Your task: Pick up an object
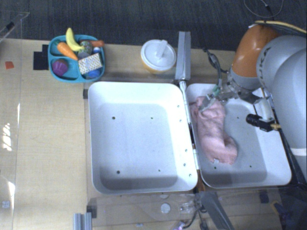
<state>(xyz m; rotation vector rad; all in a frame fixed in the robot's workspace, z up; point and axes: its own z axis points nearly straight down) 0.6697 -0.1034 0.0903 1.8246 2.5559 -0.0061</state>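
Light wood surface [43, 143] seen from above at slant. Two shallow white bins side by side on it: left bin [139, 135], right bin [259, 166], rims touching at centre. Behind left bin, near far edge: blue divided tray [53, 56] at left, white lidded cup [158, 55] further right. Small black patch [40, 60] just left of tray. Small red mark [9, 65] near surface's left edge.

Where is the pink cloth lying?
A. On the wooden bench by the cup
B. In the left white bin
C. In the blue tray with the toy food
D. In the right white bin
D: the pink cloth lies crumpled inside the right white bin, along its left side, with the gripper at the cloth's top end.
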